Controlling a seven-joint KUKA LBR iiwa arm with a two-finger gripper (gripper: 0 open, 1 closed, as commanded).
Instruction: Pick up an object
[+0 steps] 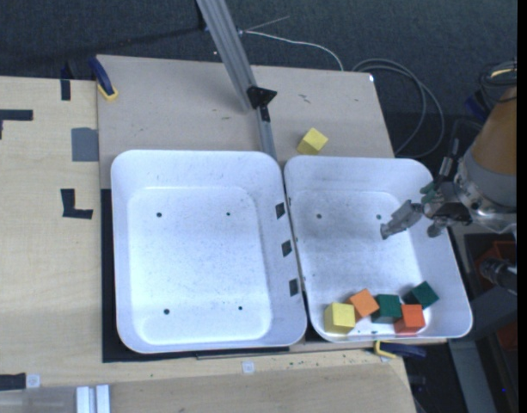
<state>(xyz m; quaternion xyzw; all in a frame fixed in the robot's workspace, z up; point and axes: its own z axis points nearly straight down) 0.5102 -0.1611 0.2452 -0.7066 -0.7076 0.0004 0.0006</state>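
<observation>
Several small blocks lie along the near edge of the right bin (349, 188): a yellow block (340, 317), an orange block (364, 302), a green block (389, 306), a red-orange block (412, 317) and a dark green block (424, 295). My gripper (416, 224) hovers over the right side of that bin, well behind the blocks. It is open, its two fingers spread apart with nothing between them.
The left bin (125, 231) adjoins the right one. Another yellow block (313, 141) rests on the bench just behind the right bin. A slanted metal bar (233, 50) reaches in from the back. Cables (401, 80) lie at the back right.
</observation>
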